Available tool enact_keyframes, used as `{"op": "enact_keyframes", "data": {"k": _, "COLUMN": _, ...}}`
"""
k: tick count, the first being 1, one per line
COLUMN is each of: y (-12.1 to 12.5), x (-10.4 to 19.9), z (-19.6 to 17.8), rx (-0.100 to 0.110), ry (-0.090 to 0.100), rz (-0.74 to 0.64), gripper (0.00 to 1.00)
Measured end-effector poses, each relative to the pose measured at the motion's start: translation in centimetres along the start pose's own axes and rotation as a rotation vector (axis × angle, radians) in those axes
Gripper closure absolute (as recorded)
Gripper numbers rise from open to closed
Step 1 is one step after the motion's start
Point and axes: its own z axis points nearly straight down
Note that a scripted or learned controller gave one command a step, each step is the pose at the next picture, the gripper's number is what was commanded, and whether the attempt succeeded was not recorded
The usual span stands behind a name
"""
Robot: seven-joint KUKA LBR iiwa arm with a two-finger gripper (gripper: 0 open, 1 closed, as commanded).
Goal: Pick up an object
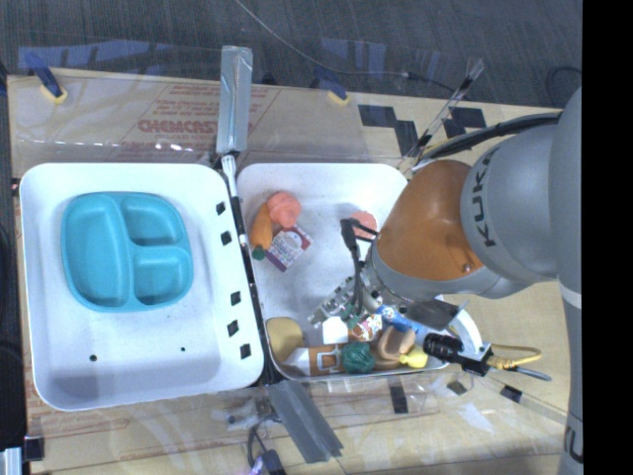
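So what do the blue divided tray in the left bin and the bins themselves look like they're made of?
The blue divided tray looks like moulded plastic: one even turquoise colour, rounded compartment edges, a soft matte sheen. The left bin and right bin also look like plastic, white and smooth with rounded corners and faint glare on the walls. I can't rule out coated metal from this view alone.

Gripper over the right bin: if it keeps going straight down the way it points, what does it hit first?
Most likely the clutter of small toys heaped at the near edge of the right bin, directly under the gripper. Depth is hard to judge from this slanted view, so which piece comes first is unclear.
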Motion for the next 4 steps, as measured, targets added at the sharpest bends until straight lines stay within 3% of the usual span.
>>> {"op": "enact_keyframes", "data": {"k": 1, "y": -1.2, "x": -1.7, "z": 2.7, "rx": 0.002, "ry": 0.002, "rz": -0.044, "gripper": 1.0}}
{"op": "enact_keyframes", "data": {"k": 2, "y": -2.1, "x": -3.1, "z": -5.0, "rx": -0.001, "ry": -0.003, "rz": 0.021, "gripper": 1.0}}
{"op": "enact_keyframes", "data": {"k": 3, "y": -3.5, "x": -5.1, "z": -19.7, "rx": -0.004, "ry": -0.007, "rz": 0.173, "gripper": 1.0}}
{"op": "enact_keyframes", "data": {"k": 4, "y": -0.2, "x": -6.9, "z": -17.4, "rx": 0.001, "ry": -0.002, "rz": -0.364, "gripper": 1.0}}
